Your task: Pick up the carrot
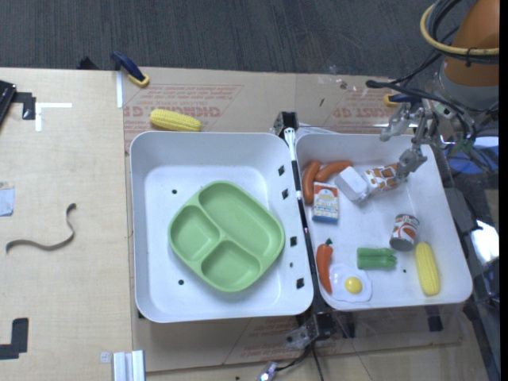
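The carrot (324, 267) is a small orange piece lying lengthwise against the left wall of the right bin (452, 213), near its front, beside a fried egg (352, 285). My gripper (404, 146) hangs over the back right part of that bin, well away from the carrot. Its fingers (413, 162) are spread open with nothing between them. One fingertip is just above an orange-and-white carton (384, 178).
The right bin also holds two sausages (321, 172), a small box (325, 202), a white block (352, 184), a can (405, 232), a green piece (375, 258) and a corn cob (427, 268). A green divided plate (227, 236) lies in the left bin (151, 213). Another corn cob (175, 119) lies behind it.
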Robot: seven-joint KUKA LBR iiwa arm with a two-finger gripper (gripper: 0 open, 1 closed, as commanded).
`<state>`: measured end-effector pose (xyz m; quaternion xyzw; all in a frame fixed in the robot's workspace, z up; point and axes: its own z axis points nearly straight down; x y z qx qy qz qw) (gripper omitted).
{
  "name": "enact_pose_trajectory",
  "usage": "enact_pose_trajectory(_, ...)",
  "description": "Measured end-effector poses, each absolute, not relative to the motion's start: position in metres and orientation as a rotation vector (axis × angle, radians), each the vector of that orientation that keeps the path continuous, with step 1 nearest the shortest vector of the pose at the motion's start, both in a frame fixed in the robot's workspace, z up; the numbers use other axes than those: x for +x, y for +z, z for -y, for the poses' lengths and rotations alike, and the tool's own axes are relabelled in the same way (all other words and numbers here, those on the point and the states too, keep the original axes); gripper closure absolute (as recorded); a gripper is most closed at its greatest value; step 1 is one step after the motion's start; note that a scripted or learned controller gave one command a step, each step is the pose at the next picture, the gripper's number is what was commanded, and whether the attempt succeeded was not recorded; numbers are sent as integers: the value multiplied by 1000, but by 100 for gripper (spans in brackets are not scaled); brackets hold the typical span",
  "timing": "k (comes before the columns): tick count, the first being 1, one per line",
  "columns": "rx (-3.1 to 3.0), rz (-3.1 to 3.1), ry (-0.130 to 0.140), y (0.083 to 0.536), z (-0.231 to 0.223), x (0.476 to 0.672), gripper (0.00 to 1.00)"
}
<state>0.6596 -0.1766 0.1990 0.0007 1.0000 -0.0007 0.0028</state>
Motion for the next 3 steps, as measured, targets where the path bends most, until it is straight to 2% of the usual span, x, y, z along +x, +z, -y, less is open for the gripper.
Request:
enact_pose_trajectory(1,-214,-3130,1,159,95,616,0)
enact_pose_trajectory(2,37,-3139,0,192,49,553,0)
enact_pose_trajectory(3,439,-3111,-1,191,17,498,0)
